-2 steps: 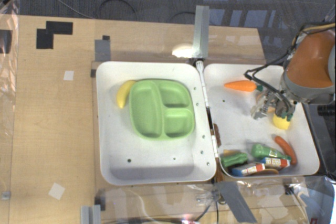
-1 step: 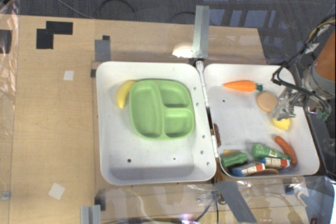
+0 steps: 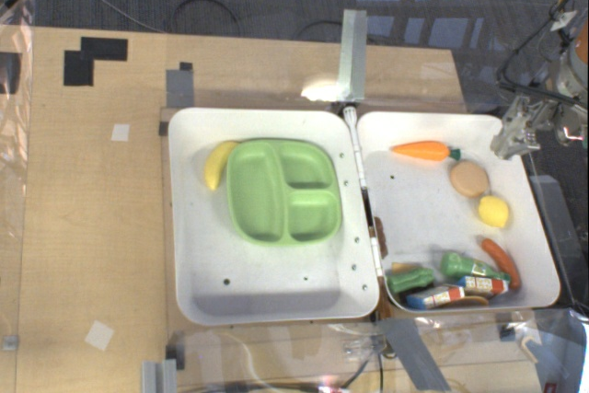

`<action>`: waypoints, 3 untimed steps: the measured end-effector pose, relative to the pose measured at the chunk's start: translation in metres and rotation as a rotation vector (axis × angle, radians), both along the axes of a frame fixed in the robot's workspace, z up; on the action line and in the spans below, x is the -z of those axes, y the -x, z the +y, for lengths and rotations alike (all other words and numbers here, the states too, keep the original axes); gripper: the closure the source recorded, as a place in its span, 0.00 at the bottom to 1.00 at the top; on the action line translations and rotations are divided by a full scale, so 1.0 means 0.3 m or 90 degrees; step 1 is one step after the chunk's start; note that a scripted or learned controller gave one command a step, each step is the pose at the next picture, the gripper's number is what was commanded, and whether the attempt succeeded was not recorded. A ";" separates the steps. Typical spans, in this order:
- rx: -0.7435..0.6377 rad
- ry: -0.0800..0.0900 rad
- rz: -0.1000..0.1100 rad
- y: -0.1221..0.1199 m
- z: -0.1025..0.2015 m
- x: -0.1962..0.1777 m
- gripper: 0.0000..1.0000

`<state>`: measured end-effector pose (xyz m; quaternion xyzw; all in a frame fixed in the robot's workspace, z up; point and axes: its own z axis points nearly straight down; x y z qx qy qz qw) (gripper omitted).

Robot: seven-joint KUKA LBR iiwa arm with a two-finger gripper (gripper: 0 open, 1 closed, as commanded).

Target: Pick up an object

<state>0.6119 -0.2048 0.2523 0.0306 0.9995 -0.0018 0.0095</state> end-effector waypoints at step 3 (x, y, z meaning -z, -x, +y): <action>-0.501 0.001 0.009 -0.181 0.005 0.375 1.00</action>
